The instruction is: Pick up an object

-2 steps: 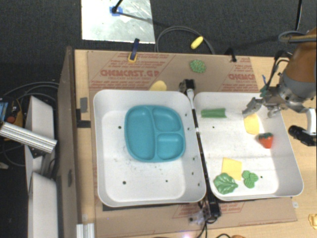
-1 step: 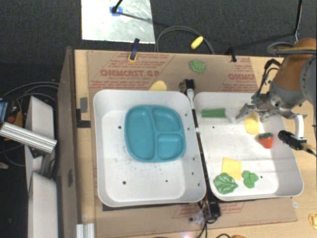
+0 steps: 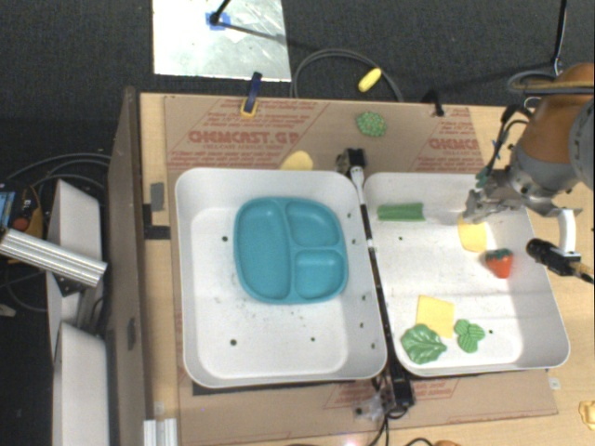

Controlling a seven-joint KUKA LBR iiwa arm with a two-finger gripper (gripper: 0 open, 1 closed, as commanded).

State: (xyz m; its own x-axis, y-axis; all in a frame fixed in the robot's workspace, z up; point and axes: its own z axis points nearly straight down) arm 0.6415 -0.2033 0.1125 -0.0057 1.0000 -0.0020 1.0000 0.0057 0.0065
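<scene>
Yellow block (image 3: 472, 238) in the right bin (image 3: 548, 337) is being approached by the gripper (image 3: 482, 204), whose opening cannot be told; descent and closing are judged next.
</scene>
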